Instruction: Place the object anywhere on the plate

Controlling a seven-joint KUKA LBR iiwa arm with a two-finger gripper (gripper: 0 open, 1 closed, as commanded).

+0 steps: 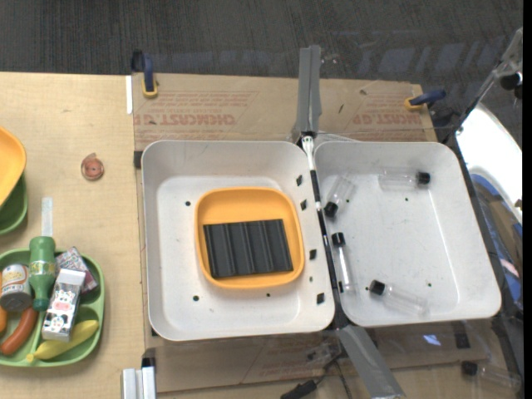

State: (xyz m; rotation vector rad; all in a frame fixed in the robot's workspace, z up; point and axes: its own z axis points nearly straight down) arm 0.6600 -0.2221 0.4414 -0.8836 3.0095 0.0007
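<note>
A yellow plate (248, 199) with rounded corners sits in the middle of the left bin (166, 248). A dark grey ridged rectangular block (252, 248) lies flat on the plate, within its rim. Several clear vials with black caps lie in the right bin (465, 248): one near the back (403, 178), one by the left wall (337, 196), a thin one along the divider (339, 260) and one near the front (395, 298).
On the wooden table to the left stand a green tray of toy food (50, 306), a yellow bowl (8, 169) and a small pink disc (92, 168). Clamps (148, 80) (424, 100) hold the cardboard behind the bins. A grey metal bar (309, 90) rises between them.
</note>
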